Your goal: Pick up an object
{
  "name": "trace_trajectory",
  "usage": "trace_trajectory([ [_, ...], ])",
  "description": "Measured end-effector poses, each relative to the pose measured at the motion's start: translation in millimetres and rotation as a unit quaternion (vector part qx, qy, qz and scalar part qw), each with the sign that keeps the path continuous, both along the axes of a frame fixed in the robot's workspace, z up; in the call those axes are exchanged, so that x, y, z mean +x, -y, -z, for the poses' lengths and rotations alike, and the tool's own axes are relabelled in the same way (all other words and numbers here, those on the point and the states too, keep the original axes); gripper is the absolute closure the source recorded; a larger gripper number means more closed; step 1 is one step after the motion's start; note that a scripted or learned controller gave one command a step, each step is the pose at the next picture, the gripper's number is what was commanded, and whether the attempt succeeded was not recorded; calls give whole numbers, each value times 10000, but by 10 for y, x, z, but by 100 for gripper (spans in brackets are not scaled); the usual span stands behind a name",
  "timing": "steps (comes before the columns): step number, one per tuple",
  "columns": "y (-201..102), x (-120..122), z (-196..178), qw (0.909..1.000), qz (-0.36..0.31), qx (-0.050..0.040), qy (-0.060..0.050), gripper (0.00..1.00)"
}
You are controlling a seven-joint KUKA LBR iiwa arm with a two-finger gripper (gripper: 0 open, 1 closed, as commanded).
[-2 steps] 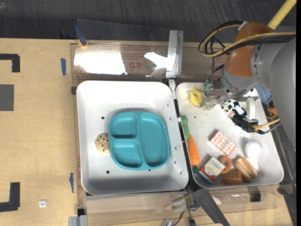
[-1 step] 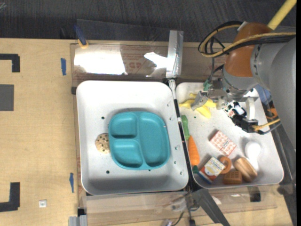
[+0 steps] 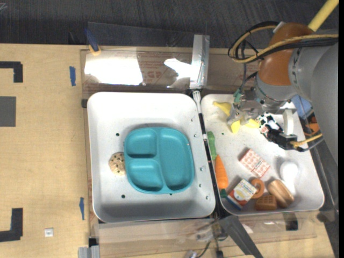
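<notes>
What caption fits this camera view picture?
Robot pincer reaches into the right bin near yellow toys; teal tray waits left.

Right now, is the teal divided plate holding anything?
Empty: all three compartments of the plate show bare teal. The cookie lies beside it, on the bin floor.

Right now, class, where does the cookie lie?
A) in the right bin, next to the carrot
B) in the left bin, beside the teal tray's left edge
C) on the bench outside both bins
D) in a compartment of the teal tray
B: the cookie rests on the left bin floor against the left edge of the teal tray.
</notes>
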State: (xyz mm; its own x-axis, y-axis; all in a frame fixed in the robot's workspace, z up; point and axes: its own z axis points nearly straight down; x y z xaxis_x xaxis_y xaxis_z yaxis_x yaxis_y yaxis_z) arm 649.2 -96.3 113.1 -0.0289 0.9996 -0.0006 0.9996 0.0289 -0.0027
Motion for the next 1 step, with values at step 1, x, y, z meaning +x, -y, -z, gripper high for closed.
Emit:
trace_trajectory([
  [1,-565,-190,-1229,9942,1079,8,47,100],
])
